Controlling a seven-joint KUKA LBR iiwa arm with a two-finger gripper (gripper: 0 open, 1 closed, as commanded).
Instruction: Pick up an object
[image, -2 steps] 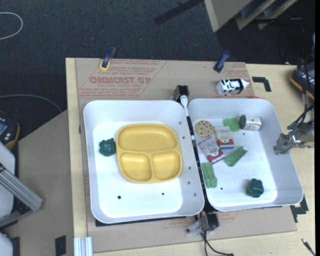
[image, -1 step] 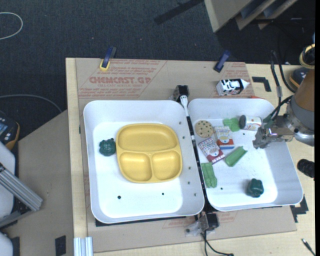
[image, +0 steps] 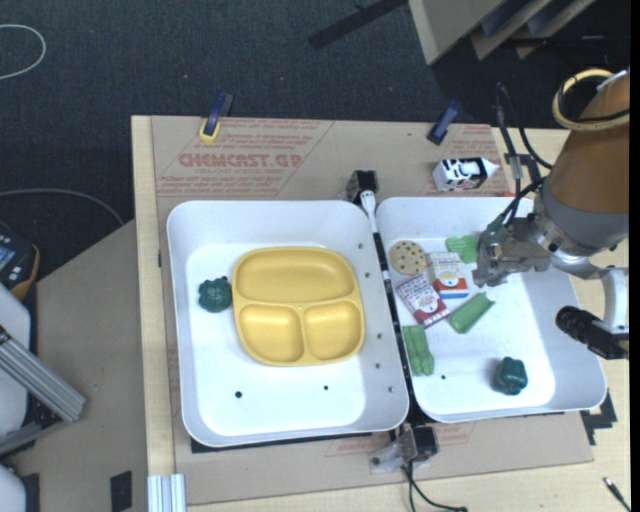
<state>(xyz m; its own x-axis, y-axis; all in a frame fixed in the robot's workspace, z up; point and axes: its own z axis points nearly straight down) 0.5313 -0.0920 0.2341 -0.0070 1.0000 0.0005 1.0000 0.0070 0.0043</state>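
My gripper (image: 492, 268) hangs over the right bin (image: 575, 385), above its upper middle part. Just under and left of it lie a small white-red-blue packet (image: 449, 277), a red-and-white packet (image: 421, 299) and a light green piece (image: 461, 246). A green pod-shaped piece (image: 470, 314) lies just below the gripper. Further off in this bin are a round cookie (image: 404, 257), a green block (image: 417, 350) and a dark green pepper (image: 509, 375). Nothing shows between the gripper's fingers.
The left bin (image: 195, 395) holds a yellow divided plate (image: 297, 303) and a dark green broccoli-like toy (image: 214, 294) at its left. A black-and-white toy (image: 464, 172) sits on the bench behind the right bin. Clamps (image: 212, 119) grip the board's far edge.
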